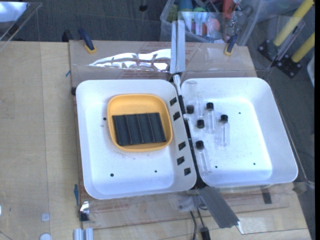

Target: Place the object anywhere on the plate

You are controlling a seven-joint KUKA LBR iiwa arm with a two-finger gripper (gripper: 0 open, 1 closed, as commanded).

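A yellow plate (137, 100) with rounded corners sits in the left white bin (95, 159), a little left of the bin's middle. A black ribbed rectangular object (139, 129) lies flat on the plate, covering most of its floor and slightly tilted. Several clear vials with black caps (223, 127) lie scattered in the left half of the right white bin (252, 134).
Black tabs (181, 145) line the ridge between the two bins. A metal upright (174, 44) stands behind that ridge. A clear tub of coloured items (215, 9) sits beyond the bench at the back. Clamps (88, 43) hold the back corners.
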